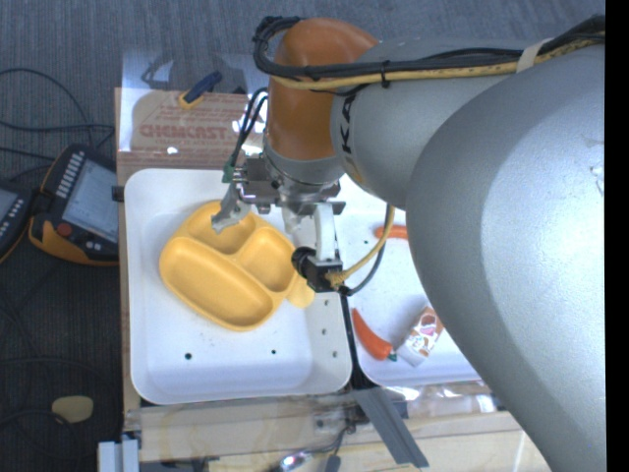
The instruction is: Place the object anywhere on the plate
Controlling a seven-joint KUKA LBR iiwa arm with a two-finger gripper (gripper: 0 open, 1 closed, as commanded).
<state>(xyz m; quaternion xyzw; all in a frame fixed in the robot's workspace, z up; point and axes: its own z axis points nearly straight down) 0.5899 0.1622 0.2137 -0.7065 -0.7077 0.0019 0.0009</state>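
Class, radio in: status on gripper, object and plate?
Gripper over yellow plate, left bin. Carrot and packet in right bin. Nothing visibly held.

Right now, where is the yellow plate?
The yellow plate lies in the left white bin, toward its upper middle, directly below the gripper.

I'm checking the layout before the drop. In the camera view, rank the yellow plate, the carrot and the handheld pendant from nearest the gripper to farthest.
From the gripper:
1. Yellow plate, directly under it in the left bin.
2. Carrot, lower right, in the right bin.
3. Pendant, far left, off the bench on the floor.
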